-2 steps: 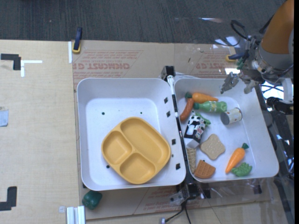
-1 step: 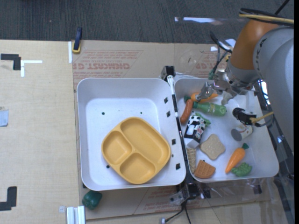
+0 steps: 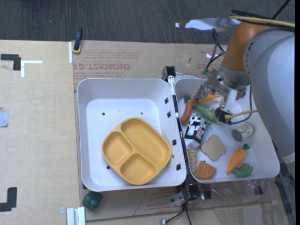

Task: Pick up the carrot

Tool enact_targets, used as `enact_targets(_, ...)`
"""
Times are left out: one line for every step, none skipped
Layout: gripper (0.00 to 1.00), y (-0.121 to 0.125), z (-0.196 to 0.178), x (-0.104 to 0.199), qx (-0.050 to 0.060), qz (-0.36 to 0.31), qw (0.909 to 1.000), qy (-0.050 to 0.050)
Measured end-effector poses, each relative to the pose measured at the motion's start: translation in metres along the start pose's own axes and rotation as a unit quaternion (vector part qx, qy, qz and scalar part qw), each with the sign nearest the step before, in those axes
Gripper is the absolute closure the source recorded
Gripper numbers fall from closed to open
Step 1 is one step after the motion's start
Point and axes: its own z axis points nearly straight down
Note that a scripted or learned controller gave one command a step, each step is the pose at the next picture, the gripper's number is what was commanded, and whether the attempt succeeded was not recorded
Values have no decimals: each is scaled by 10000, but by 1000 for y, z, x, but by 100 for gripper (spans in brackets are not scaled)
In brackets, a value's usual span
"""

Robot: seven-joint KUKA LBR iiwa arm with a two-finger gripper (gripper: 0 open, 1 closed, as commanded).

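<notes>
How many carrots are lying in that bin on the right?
2 clearly: one carrot near the front right corner, another carrot along the left wall. An orange piece under the claw might be a third.

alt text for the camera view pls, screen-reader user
The grey arm's gripper hangs over the back of the right bin, among toy foods; a carrot lies near that bin's front. The left bin holds a yellow divided plate.

Orange carrot (image 3: 236, 159), yellow plate (image 3: 136, 150), white bins (image 3: 122, 90)
</notes>
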Motion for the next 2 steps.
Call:
enact_targets(100, 2, -12, 4, -38, -36, 10000, 38)
enact_targets(0, 0, -11, -2, 39, -37, 10000, -21)
